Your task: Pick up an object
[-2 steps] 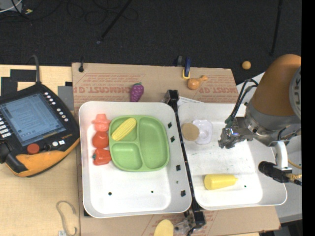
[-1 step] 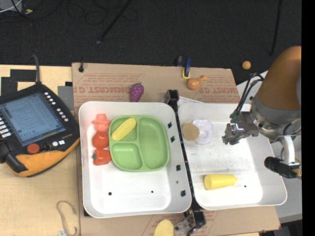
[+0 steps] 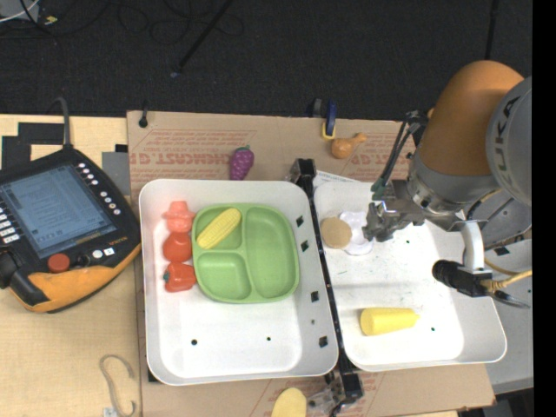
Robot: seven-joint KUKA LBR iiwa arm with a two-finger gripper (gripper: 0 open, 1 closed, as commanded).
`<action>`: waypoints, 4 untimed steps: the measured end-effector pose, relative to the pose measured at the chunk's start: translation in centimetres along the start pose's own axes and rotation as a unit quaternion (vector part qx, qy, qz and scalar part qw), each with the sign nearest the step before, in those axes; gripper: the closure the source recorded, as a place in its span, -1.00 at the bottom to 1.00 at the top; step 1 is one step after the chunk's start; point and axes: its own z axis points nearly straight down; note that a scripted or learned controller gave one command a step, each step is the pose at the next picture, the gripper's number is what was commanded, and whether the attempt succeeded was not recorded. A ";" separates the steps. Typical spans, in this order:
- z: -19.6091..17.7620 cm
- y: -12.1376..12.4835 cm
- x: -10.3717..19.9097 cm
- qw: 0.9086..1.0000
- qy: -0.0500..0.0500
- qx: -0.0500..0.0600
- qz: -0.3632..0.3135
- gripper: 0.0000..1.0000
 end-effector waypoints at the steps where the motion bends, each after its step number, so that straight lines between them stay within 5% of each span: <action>1: 0.2 2.9 4.4 1.000 0.000 0.000 0.000 1.00; 4: 1.2 1.9 4.8 1.000 -0.001 0.001 0.002 1.00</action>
